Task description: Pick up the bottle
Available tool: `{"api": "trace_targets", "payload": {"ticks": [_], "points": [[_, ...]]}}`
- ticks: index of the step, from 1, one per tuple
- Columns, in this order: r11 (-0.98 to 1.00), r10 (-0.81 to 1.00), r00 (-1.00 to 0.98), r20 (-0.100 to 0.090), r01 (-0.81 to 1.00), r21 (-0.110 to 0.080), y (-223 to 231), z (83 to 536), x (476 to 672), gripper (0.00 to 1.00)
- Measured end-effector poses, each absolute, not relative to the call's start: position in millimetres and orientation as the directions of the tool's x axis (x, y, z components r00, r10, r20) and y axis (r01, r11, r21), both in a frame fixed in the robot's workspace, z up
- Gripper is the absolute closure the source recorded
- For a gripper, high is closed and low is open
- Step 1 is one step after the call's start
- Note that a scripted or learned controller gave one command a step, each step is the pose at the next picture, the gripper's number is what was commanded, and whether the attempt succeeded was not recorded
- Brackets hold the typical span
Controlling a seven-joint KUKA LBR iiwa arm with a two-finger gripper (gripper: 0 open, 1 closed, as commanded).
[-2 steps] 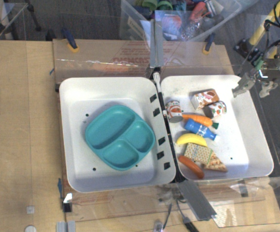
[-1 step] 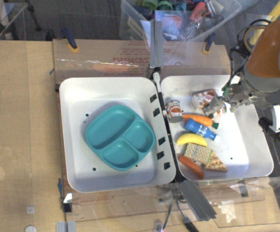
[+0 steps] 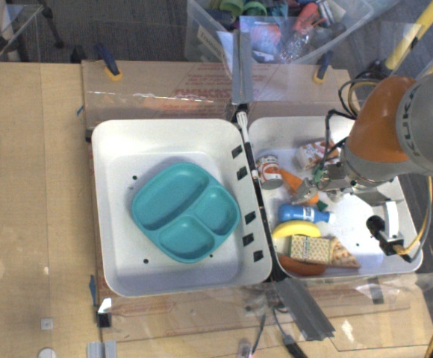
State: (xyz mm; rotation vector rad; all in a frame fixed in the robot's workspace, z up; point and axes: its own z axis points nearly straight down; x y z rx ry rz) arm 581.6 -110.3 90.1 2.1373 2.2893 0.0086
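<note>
Over the right bin [image 3: 366,271], the gripper [image 3: 315,187] hangs just beyond the blue-and-yellow bottle [image 3: 302,213]; whether its jaws are apart or together, I cannot tell.

Light wood bench [image 3: 30,200]; clear storage tub [image 3: 276,13] behind.

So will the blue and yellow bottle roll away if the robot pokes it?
Probably a bit. The bottle lies on its side and looks round, so a poke might roll it. The banana beside it could stop it. It looks like small plastic, likely light and stiff.
</note>
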Motion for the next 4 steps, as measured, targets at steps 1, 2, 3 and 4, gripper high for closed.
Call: {"api": "trace_targets", "payload": {"ticks": [1,2,3,4], "points": [[-0.091,0.996,0.091,0.001,0.996,0.01,-109.3,90.4,515.4,0.0],[-0.097,0.995,0.097,-0.004,0.995,0.014,-112.7,100.1,515.8,1.0],[0.118,0.993,-0.118,-0.006,0.993,0.012,-195.3,92.1,635.7,1.0],[-0.148,0.989,0.148,-0.001,0.989,0.001,-181.4,205.5,618.4,1.0]]}}
